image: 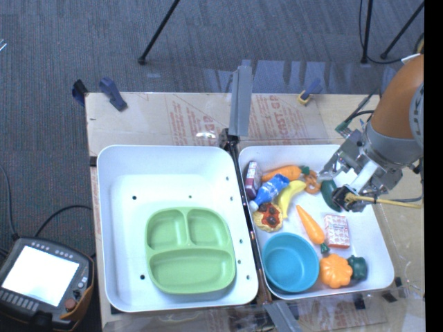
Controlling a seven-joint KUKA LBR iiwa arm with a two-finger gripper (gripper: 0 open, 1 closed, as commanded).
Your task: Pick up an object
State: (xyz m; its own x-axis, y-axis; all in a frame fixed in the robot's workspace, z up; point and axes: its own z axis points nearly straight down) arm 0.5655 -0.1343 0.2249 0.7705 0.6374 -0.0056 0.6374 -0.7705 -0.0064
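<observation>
Far to the left of the claw you see the left bin (111, 185) on the bench (159, 116), and in it a green divided plate (190, 251) lying flat, well apart from the claw. The right bin (379, 247) holds everything you could pick. Along its left wall, well left of the claw, stands a dark maroon packet (250, 176); beside it lie a blue bottle (271, 187) and a yellow banana (291, 198), with a small yellow and red toy (268, 217) just below them. An orange carrot (284, 173) points toward the claw, and a brown ring-shaped piece (311, 182) lies just left of the claw, the nearest thing to it. Below and left of the claw sits a blue bowl (291, 263), upright. A second carrot (311, 225) lies slanted below the claw, with a pink box (336, 230) just beside it. Farther below are an orange pumpkin (336, 272) and a dark green toy (358, 267), touching. The claw (331, 177) hangs over the bin's upper right part, and you cannot tell whether it is released or clenched; nothing shows in its grasp.
</observation>
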